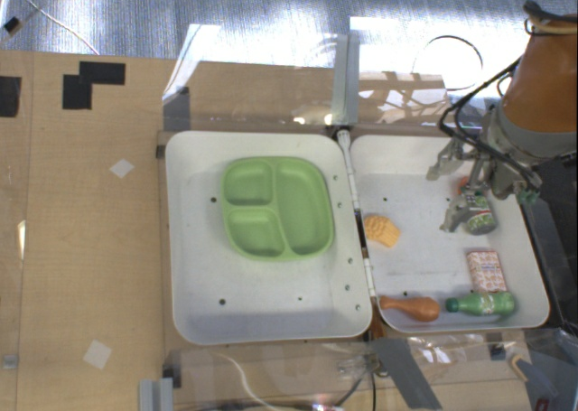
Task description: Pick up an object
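My metal two-finger claw hangs spread wide over the right white plastic bin, nothing between its fingers, a small green-and-red can-like object just beside its lower finger. Nearer the front lie a pink printed carton, a green plastic bottle, a brown drumstick-shaped toy and an orange waffle-textured piece. A green three-compartment plastic tray sits in the left white bin.

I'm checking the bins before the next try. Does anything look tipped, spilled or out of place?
Nothing looks spilled or broken. The green bottle lies on its side along the right bin's near edge, beside the drumstick. The green plate sits flat in the left bin. The hand is over a small can.
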Tool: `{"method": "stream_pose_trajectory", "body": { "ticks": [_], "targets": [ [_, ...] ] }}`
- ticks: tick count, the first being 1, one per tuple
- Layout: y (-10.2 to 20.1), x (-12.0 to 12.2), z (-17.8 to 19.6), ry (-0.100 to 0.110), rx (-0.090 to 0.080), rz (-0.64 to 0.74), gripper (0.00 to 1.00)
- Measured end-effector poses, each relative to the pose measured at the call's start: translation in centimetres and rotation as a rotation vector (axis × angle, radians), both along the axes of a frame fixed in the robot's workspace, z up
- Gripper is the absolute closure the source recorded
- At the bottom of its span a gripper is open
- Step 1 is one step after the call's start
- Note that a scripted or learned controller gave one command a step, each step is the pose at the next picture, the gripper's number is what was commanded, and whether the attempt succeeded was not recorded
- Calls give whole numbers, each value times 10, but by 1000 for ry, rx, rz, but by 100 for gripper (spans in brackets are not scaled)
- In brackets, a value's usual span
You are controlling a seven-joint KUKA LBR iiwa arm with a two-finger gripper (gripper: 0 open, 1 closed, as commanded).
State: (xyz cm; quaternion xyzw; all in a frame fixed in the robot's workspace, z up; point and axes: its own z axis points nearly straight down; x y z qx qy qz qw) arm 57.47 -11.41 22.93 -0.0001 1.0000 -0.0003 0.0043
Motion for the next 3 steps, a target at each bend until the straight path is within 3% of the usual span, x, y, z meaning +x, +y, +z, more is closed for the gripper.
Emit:
{"method": "stream_pose_trajectory", "body": {
  "ticks": [1,2,3],
  "targets": [
    [-5,38,-137,-9,-1,-47,0],
    [-3,41,-124,-16,-1,-39,100],
    [35,12,-40,-6,2,-294,100]
  ]
}}
